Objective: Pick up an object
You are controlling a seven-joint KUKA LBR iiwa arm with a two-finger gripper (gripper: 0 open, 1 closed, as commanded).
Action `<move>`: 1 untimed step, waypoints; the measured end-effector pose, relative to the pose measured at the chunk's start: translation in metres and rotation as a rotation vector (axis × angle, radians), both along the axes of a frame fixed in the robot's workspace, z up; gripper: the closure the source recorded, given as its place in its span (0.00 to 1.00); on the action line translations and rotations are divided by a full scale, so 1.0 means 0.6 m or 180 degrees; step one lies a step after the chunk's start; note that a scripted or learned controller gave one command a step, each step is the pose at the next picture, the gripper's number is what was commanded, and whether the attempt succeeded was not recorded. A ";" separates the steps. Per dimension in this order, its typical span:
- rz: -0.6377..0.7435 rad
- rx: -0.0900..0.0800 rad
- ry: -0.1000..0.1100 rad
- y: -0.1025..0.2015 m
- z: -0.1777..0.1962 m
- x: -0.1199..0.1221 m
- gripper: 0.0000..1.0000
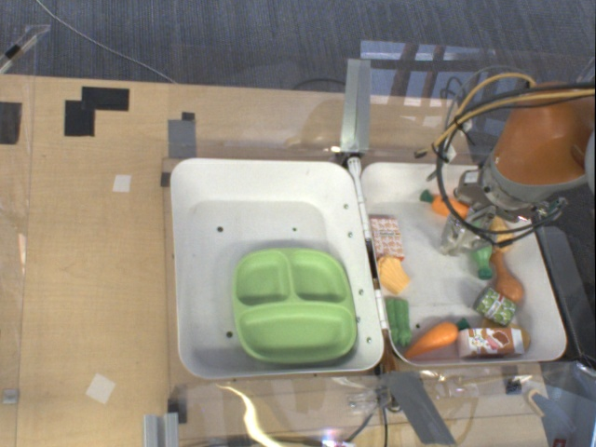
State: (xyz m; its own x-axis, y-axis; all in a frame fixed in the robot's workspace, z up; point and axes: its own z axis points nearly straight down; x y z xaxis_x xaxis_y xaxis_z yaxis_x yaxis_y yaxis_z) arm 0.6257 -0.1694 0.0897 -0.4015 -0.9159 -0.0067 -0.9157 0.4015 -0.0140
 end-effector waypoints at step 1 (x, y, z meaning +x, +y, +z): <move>-0.0068 -0.0002 0.0004 -0.014 0.002 -0.081 0.00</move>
